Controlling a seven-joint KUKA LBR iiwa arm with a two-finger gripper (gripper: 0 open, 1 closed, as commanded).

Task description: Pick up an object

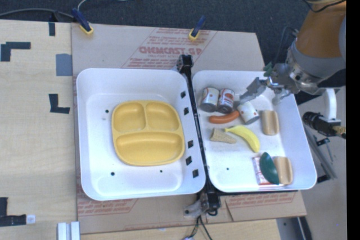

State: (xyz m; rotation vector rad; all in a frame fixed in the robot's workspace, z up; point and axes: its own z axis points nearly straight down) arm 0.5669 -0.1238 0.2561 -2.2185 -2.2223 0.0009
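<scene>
The right bin (pixel 301 137) holds several small items: two tin cans (pixel 218 99), a sausage (pixel 224 117), a banana (pixel 246 136), a wedge of bread (pixel 223 135), a small grey-white cup (pixel 249 113), and a bun (pixel 270 122). A green piece (pixel 268 167) lies on a red-and-white packet (pixel 259 171) beside another bun (pixel 283 170). My gripper (pixel 264 94) hangs over the bin's upper right part, just above the cup and bun. It is open, with nothing between its fingers.
The left bin (pixel 93 121) carries a yellow divided plate (pixel 148 132). A black divider with clips (pixel 191 121) runs between the bins. Cardboard (pixel 140 48) lies under both, held by yellow-blue clamps at the back. The arm's orange-banded body (pixel 320 31) fills the upper right.
</scene>
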